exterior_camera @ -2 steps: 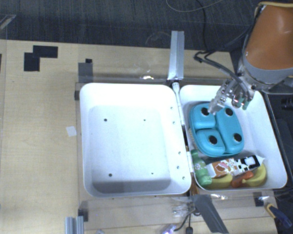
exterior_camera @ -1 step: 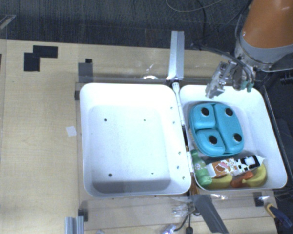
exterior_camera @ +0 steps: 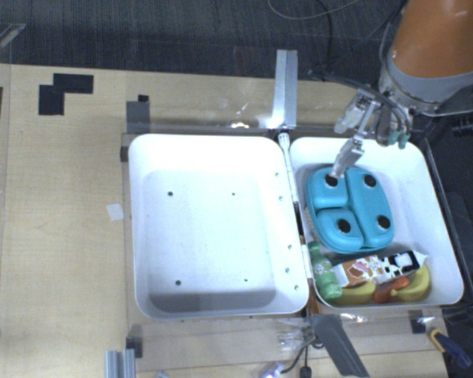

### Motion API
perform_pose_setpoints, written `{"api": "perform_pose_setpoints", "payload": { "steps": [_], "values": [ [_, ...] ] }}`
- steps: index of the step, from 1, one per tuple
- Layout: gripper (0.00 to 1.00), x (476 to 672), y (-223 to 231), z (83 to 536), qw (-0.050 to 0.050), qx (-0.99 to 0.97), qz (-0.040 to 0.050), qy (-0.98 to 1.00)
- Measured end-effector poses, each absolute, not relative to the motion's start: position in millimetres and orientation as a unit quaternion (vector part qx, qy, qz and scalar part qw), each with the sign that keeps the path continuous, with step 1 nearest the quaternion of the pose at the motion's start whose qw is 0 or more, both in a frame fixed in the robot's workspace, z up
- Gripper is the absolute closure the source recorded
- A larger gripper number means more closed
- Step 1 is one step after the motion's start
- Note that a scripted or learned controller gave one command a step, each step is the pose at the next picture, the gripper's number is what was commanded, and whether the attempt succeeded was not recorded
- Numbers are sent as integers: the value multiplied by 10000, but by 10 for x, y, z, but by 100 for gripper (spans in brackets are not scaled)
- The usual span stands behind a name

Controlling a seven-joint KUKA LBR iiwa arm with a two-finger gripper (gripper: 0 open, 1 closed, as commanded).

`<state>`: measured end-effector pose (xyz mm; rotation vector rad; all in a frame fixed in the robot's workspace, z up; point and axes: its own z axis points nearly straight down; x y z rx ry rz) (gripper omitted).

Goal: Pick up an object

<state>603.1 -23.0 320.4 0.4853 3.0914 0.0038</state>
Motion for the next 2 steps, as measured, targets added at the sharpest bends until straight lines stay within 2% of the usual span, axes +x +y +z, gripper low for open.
{"api": "perform_pose_setpoints", "payload": {
  "steps": [1, 2],
  "values": [
    [0, 5556, -735, 1854, 35, 1517, 4, 9884],
    [0, 4938, -1347, 1220, 118, 2233, 11, 9747]
  ]
}}
